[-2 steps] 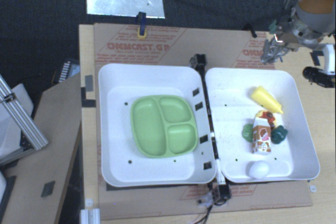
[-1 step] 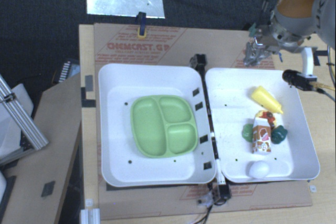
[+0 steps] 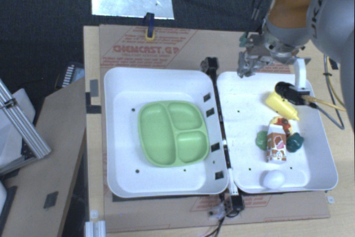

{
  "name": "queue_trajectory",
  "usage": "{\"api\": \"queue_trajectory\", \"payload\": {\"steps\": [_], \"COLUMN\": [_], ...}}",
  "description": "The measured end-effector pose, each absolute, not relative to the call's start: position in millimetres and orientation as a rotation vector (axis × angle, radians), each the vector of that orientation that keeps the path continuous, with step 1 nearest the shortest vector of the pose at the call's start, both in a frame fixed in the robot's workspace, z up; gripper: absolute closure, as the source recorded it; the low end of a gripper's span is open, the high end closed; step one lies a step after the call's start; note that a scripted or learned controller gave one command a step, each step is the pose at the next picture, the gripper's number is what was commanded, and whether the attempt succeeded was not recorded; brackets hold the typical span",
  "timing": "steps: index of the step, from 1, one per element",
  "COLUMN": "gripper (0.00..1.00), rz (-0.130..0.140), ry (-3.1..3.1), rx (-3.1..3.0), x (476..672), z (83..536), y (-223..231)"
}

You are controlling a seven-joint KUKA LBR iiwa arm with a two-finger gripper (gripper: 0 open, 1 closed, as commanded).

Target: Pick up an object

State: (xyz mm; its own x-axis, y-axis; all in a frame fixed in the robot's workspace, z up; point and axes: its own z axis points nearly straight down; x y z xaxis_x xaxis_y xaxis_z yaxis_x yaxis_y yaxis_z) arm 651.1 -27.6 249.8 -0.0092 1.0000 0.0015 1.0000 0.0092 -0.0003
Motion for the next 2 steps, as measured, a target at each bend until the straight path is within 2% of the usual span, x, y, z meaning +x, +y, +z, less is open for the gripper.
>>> {"api": "queue_trajectory", "payload": {"steps": [1, 2], "gripper": [1.0, 1.0], "rz": [-0.005, -0.001], "ry": [-2.233, -2.23], "rx": [-2.211, -2.211], "x": [648.7, 632.6], "z": [256, 248], "y": [25, 78]}}
